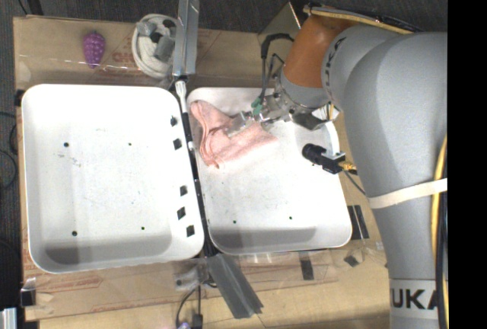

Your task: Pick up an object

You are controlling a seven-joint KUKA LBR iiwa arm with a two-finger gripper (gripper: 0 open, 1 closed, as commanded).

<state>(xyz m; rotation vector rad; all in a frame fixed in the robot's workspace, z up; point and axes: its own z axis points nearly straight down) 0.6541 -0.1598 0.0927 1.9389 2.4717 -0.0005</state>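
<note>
In the right bin (304, 198), toward its upper-left corner: one pink cloth (227, 138), crumpled and folded over on itself, laid close against the wall shared with the neighbouring bin. The rest of this bin's floor is seen bare and white.

At the cloth's upper-right edge: the gripper (257, 114), lowered to the level of the fabric and seen touching or just above it. Whether it is parted or closed on the cloth cannot be told from this view, and no hold on the cloth is recorded.

Behind the gripper: the grey arm (388, 99) with its orange band (308, 53), entered from the right and spread over the right bin's far corner.

In the left bin (99, 167): a plain white floor marked by a few small dark dots.

On the bench (53, 46), beyond the bins: one small purple object (93, 48), knobbly in surface, and near it a white coiled item (152, 44), set just beside an upright grey metal bar (187, 34).
</note>
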